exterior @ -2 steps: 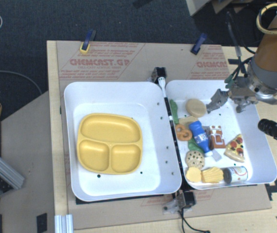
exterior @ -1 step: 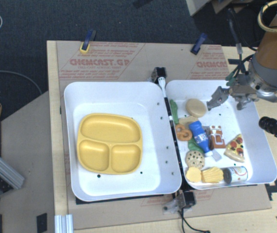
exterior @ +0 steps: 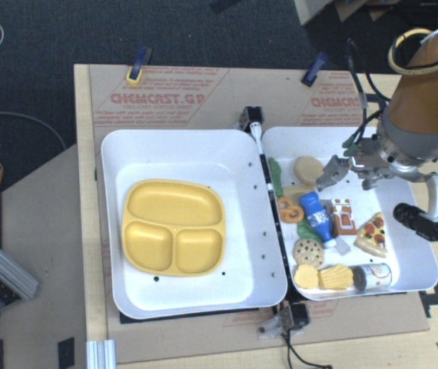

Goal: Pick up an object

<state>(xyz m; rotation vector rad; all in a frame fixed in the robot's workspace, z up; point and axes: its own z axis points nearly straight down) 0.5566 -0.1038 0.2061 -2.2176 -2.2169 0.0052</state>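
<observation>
The pincer [exterior: 355, 169] hangs over the upper part of the right bin [exterior: 419, 264], at the end of the grey arm [exterior: 419, 106] with its orange band, which comes in from the right. One grey finger [exterior: 331, 174] slants out to the left, toward the tan cookie; whether the fingers are apart or together cannot be told from this angle. Nothing shows between them.

Just left of the pincer lies a round tan cookie [exterior: 307, 168]. Below it come a small pretzel [exterior: 288, 209] and a blue bottle [exterior: 316, 216] lying slantwise, with a red-and-white box [exterior: 344, 217] to the bottle's right and a pizza slice [exterior: 373, 235] further right. A green piece [exterior: 275, 177] runs along the bin's left wall. Lower down sit a chip cookie [exterior: 307, 250], a yellow wafer [exterior: 334, 277] with a pale round slice [exterior: 305, 277] at its left, and a can [exterior: 373, 275] on its side.

The left bin [exterior: 119, 160] touches the right one along their shared edge and holds a yellow divided plate [exterior: 174, 227], well apart from the pincer. Both bins rest on the bench [exterior: 204, 94], a brown board with two clamps [exterior: 136, 68] at its far edge.
</observation>
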